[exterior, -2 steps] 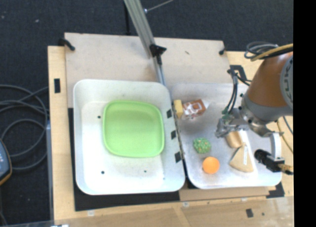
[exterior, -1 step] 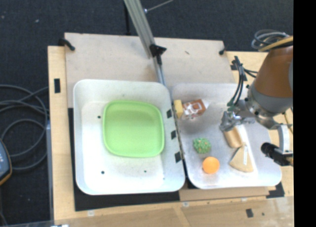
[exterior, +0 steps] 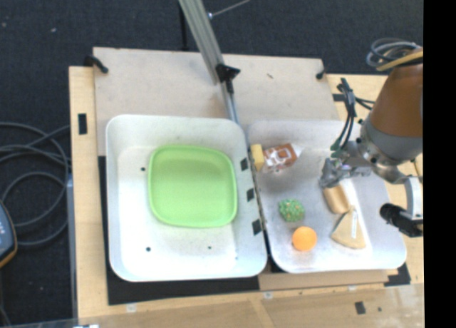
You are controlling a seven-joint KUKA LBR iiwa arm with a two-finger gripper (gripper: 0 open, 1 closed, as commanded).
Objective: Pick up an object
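gripper is down in the right bin, at its upper right part, sitting right over the top end of a tan bread-like piece. looks like it touches or nearly touches that piece, but i can't tell if the piece is between the fingers. can't tell whether the fingers are spread or pressed together either, the view is too blurred there.

just below that piece lies a pale wedge, point up, near the bin's right side. left of the wedge is an orange ball, and just above the ball a small green broccoli-like lump. up at the bin's top left is a clear packet with brown-and-white stuff inside, with a small yellow block just beside it at the bin's left wall.

left bin holds a light green square plate, lying flat in the middle.

arm comes in from the right, orange band above the grey wrist, cables looped by it. both bins sit side by side, touching, on a tan bench. a grey metal rail slants down from the top to the gap between the bins. black cables lie on the dark floor at left.
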